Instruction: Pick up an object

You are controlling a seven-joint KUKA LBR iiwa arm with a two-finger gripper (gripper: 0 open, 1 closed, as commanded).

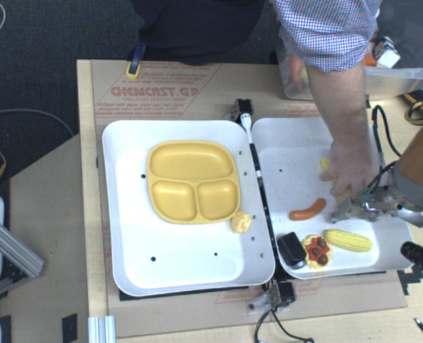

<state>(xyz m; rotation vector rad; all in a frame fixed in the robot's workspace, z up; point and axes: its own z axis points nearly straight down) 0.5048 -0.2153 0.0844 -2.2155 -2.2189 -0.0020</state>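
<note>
Gripper point(354, 207) hovers in right bin point(283, 141), jaw state unclear; should drop squarely over the hot dog point(308, 209) or corn cob point(349, 240), avoiding the person's hand point(349, 168).

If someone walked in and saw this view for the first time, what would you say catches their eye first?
Probably the big yellow divided plate filling the middle of the left bin, with a small yellow lump at its lower right corner. Next, a person's hand reaching into the right bin, above the sausage, corn cob and black block, beside the claw.
</note>
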